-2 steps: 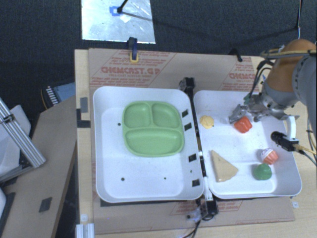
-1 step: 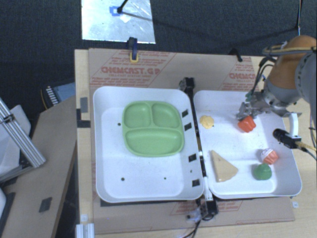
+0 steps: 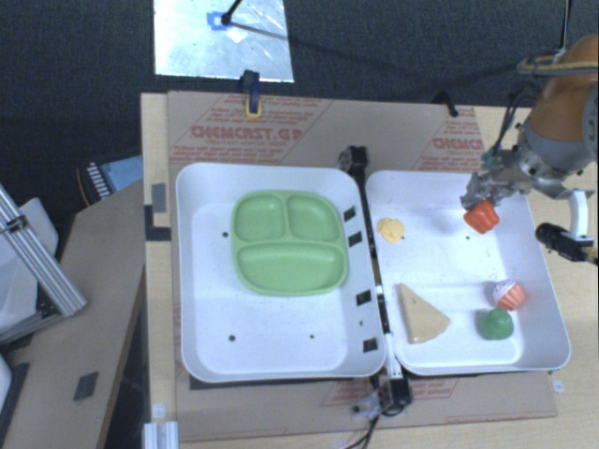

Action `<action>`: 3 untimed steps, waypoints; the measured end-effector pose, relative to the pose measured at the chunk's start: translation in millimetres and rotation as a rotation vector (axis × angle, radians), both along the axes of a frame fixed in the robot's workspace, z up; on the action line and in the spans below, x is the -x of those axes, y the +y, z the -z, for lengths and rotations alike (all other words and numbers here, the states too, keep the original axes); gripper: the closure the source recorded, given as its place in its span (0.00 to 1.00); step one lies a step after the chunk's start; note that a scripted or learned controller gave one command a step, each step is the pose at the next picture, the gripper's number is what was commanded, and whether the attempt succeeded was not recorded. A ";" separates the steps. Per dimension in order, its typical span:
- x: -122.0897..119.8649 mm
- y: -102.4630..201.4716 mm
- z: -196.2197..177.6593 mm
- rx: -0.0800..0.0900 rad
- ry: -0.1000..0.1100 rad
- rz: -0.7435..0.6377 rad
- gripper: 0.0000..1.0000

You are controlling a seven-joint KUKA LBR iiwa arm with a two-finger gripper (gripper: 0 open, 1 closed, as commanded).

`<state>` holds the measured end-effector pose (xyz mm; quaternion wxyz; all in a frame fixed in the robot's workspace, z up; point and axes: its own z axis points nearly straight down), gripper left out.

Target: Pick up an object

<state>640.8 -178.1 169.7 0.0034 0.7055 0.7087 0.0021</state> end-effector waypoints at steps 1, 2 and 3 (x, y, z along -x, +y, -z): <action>-1.2 -1.2 -44.0 0.000 0.002 -0.001 1.00; -4.5 -9.4 -92.4 0.001 0.001 -0.001 1.00; -4.5 34.6 -83.6 -0.002 0.006 -0.003 1.00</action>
